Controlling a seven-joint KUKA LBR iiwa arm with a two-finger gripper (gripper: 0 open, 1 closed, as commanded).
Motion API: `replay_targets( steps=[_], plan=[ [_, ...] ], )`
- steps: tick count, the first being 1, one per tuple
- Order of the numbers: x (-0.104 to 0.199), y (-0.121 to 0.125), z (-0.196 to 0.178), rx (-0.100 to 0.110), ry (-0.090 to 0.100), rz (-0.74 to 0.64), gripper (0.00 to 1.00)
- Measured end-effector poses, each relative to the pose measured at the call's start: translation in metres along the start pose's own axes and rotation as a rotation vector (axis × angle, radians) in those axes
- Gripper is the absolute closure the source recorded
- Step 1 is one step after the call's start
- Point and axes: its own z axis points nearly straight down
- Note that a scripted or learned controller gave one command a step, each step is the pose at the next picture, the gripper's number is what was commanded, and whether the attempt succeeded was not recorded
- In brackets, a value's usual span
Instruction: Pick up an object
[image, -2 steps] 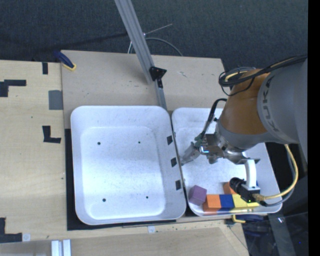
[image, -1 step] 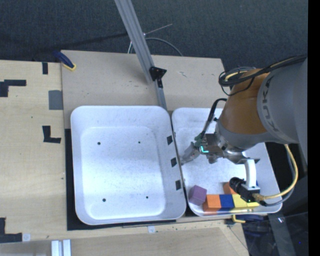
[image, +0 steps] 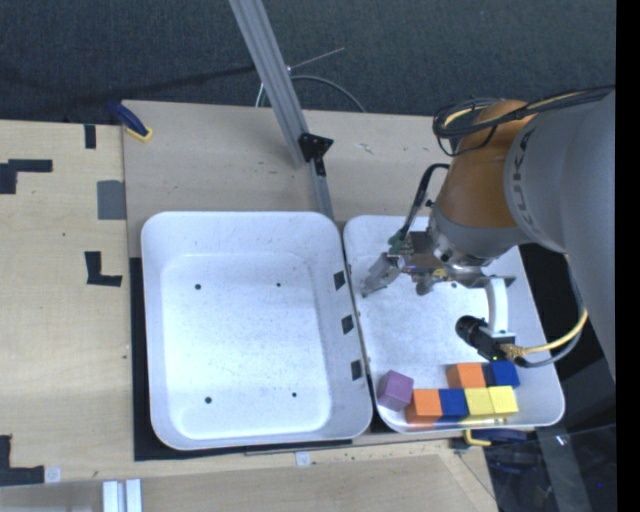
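Camera view, from above and at a slant: two shallow white bins are seen side by side on a bench. The left bin (image: 245, 330) is passed over first. Just beyond its right rim, the right bin (image: 415, 320) is found, and all the blocks are gathered along that bin's near edge. Nearest the left bin, a purple block (image: 397, 388) sits slightly apart from the rest. Farther from the left bin, orange, blue and yellow blocks (image: 468, 392) are packed touching in two short rows. The blocks are judged small, light, rigid and flat-sided; the purple one is judged easiest to take, by two opposite faces, since its sides are free. The gripper (image: 385, 272) is seen just past the left bin's right rim, above the right bin's far half, well apart from the blocks. Its fingers are spread apart, and nothing is held between them.
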Motion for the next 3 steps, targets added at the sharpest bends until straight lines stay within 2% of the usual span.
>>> replay_targets(
  steps=[1,2,3],
  plan=[
    [0.07,-0.026,-0.038,0.0,0.003,-0.006,0.0],
    [0.119,0.005,0.002,0.005,0.0,-0.003,0.0],
    [0.106,-0.027,0.0,0.005,-0.002,0.003,0.0]
  ],
)
